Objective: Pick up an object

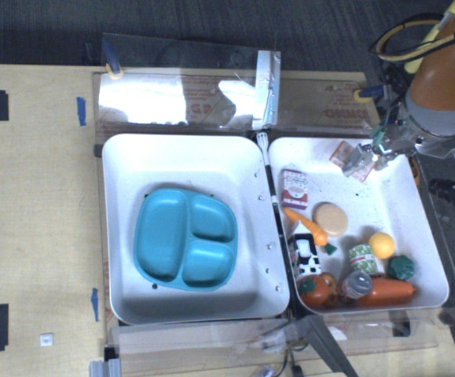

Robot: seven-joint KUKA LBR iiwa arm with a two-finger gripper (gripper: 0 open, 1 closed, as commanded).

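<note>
My gripper (354, 160) hangs over the far right corner of the right bin (420, 210), on the grey arm with the orange band (441, 77). I see nothing held in it. Below it in the bin lie a red and white carton (295, 187), a tan round bun (332, 218), a small carrot (310, 227), a yellow lemon (382, 246), a green broccoli piece (402, 267), a labelled can (362, 258), a silver can (357, 284), a long orange sausage (387, 291), a red tomato (318, 289) and a black and white toy (306, 256).
The left bin (125, 179) holds a blue divided plate (186, 238). A clear plastic sheet (188, 93) lies behind the left bin. Yellow and black cables (404, 42) loop near the arm at the upper right.
</note>
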